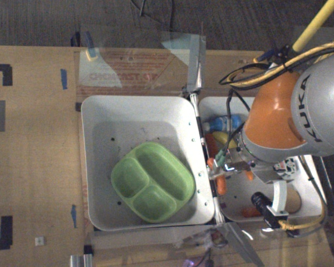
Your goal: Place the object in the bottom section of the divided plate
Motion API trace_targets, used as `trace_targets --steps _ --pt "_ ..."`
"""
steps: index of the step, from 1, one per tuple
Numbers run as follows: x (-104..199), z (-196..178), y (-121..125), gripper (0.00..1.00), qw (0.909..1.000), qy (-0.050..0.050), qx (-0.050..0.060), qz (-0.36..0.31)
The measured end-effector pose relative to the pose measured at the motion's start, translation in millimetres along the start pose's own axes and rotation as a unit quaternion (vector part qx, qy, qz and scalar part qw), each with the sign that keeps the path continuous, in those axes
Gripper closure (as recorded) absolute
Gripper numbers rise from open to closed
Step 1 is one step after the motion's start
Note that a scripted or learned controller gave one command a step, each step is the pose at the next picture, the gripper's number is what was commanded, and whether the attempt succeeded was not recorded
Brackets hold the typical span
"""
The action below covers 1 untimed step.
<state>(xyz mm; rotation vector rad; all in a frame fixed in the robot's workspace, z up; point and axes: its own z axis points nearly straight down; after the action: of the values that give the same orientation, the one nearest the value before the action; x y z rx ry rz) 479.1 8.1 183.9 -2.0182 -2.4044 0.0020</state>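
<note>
A green divided plate (152, 181) with three sections lies in the left bin (94, 149), toward its front right. My gripper (219, 170) is low over the left side of the right bin (234, 202), just past the wall between the two bins. A small orange piece (221, 186) lies right under and in front of it. From this view I cannot make out whether it is held. The arm's orange band (273, 115) hides much of the right bin.
In the right bin lie a blue and yellow item (220, 123), a red-orange item (211, 143), another orange piece (250, 211) and a brown round thing (293, 202). Cables (250, 68) loop above the arm. A clear sheet (139, 65) lies behind the left bin.
</note>
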Motion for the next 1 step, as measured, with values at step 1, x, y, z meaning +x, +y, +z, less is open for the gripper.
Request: trace_targets --steps 1 --pt "45.9 -0.8 40.7 1.0 0.9972 -0.001 -0.002 -0.075"
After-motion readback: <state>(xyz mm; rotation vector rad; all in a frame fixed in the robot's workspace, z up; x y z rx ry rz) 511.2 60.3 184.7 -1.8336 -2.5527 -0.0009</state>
